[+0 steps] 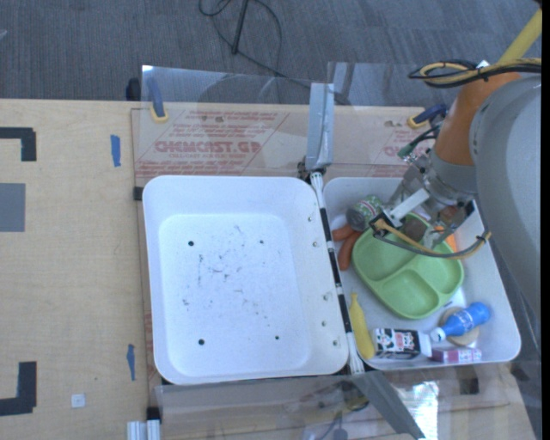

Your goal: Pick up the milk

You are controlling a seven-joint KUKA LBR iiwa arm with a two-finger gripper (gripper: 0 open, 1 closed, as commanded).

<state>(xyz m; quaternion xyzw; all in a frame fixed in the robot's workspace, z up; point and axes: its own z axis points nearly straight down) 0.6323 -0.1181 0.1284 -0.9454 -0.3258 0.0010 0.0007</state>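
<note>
We're nowhere yet: milk [397, 342] lies untouched at right bin's [507, 339] near edge, gripper [411, 222] well apart over green plate [412, 279], jaw state unclear.

A robotics lab set up for testing. A pale plywood worktop [69, 284] carries blue tape marks [115, 150] at nine o'clock, clear plastic guard panels [232, 129] stand at twelve o'clock, black cables [245, 26] trail over grey carpet [86, 43], and a grey robot arm with an orange band [498, 146] is at three o'clock.
</note>
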